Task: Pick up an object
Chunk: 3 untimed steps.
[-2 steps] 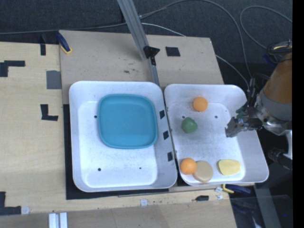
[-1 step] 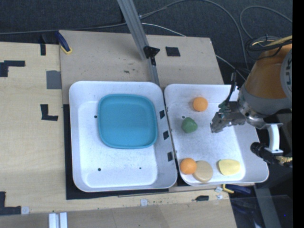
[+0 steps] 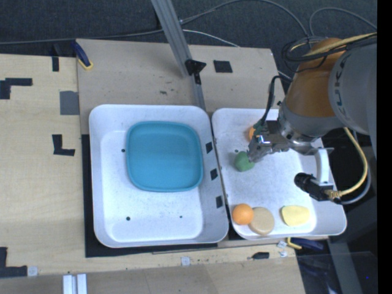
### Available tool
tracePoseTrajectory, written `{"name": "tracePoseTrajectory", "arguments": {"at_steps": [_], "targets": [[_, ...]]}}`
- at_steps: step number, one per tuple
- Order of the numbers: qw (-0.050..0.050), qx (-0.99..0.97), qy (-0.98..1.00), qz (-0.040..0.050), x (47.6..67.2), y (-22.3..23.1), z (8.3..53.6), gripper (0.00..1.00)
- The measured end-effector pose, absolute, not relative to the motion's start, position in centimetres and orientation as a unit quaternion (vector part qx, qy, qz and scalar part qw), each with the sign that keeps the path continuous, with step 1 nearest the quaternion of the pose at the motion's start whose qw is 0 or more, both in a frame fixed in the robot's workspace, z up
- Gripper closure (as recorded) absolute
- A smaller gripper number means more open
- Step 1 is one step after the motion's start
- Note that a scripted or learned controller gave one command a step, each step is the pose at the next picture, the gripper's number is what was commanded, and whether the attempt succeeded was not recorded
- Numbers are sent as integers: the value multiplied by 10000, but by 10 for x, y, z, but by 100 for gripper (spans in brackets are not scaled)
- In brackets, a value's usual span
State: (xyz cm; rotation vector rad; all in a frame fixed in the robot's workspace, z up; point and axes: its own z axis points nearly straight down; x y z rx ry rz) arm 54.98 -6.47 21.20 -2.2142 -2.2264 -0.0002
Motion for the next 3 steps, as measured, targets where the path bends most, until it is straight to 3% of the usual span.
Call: {"name": "tracePoseTrajectory", "arguments": {"at_steps": [2,3], "targets": [[6,-7056,-7086,1,584,21,205,100],[0,-7055,-7088,-6,613,73,218,100]]}}
